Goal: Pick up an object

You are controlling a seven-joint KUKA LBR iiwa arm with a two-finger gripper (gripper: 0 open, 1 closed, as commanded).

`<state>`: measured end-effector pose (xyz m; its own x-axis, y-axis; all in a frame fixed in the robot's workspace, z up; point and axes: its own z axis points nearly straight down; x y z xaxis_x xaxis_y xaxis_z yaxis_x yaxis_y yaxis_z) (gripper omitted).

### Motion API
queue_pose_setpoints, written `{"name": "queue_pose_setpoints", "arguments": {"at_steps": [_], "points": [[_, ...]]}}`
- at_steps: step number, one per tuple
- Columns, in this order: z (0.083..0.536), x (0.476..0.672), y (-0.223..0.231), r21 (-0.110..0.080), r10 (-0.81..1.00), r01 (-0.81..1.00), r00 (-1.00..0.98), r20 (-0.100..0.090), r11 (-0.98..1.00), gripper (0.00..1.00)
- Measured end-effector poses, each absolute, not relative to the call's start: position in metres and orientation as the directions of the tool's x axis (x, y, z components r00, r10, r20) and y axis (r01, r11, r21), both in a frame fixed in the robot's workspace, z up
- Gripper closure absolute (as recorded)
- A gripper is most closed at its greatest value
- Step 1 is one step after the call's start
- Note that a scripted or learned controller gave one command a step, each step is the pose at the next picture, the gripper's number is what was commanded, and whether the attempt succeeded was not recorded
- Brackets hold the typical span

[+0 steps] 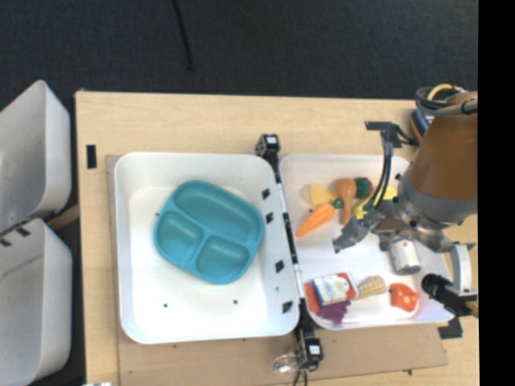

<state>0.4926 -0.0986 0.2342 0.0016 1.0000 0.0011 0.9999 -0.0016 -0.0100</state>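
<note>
The right bin (322, 161) holds a carton (330, 289), cone (371, 286) and tomato (405, 297) nearest, a carrot (315, 219) farther back; the jaws (351, 236) hang beside the carrot, their state unclear; a teal plate (209, 232) fills the left bin (133, 296)

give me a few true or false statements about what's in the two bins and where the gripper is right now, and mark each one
1. The blue divided plate lies in the left bin. True.
2. The orange carrot lies in the left bin. False: it is in the right bin.
3. The gripper is over the right bin. True.
4. The red tomato sits on the plate. False: it lies near the right bin's front corner.
5. The blue plate has three compartments. True.
</note>
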Motion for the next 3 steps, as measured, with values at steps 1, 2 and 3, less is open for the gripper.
{"name": "queue_pose_setpoints", "arguments": {"at_steps": [1, 2, 3], "points": [[0.239, 0.495, -0.098, 0.001, 1.0, 1.0, -0.001, 0.0, 0.001, 0.0], [0.196, 0.493, -0.103, -0.003, 1.0, 1.0, 0.001, 0.0, -0.001, 0.0], [0.154, 0.494, -0.106, -0.004, 1.0, 1.0, 0.002, 0.0, -0.002, 0.0]]}}
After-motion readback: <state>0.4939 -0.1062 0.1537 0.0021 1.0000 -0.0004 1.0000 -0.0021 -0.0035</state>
